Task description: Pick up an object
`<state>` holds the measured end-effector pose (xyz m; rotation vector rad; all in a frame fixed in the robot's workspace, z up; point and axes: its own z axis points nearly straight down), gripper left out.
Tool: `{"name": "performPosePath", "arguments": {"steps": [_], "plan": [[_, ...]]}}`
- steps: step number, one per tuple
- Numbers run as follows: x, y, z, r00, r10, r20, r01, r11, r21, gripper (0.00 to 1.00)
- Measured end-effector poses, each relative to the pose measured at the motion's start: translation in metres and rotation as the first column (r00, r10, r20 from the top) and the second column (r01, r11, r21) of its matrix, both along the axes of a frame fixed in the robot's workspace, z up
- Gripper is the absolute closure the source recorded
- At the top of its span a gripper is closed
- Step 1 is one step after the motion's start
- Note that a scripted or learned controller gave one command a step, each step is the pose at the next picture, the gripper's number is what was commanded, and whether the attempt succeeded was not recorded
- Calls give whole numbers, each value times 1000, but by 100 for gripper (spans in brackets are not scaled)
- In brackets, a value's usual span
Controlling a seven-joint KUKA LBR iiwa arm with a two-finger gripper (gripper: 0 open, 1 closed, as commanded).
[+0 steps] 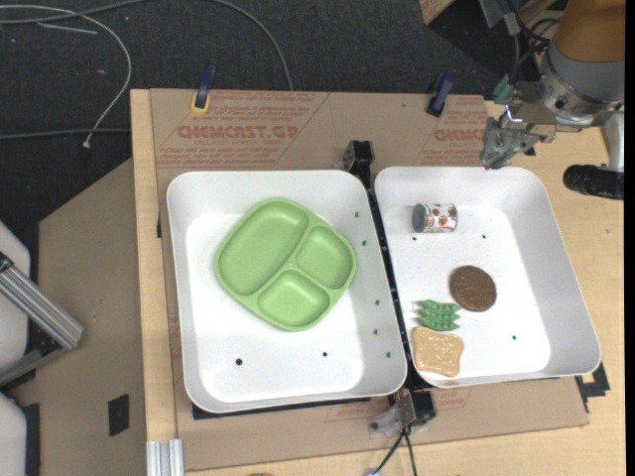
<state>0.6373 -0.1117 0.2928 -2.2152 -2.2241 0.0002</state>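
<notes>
The right bin (536, 226) holds a small can (435, 218) lying on its side near the back left, a brown round disc (473, 289) in the middle, and a tan pineapple-shaped toy with green leaves (438, 341) at the front left. My gripper (499, 153) hangs over the back rim of the right bin, to the right of and behind the can. Nothing shows between its fingers. The grey wrist and orange band rise toward the top right corner.
The left bin (198, 345) holds a green divided plate (287, 263). Both bins rest on a cardboard sheet (298, 127) with blue clamps (204, 86) at its back edge. Cables lie on the dark floor behind.
</notes>
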Motion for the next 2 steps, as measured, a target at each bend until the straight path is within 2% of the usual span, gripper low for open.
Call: {"name": "performPosePath", "arguments": {"steps": [2], "plan": [[-31, 85, -25, 1000, 1, -1, -1, 1000, 1, 100]]}}
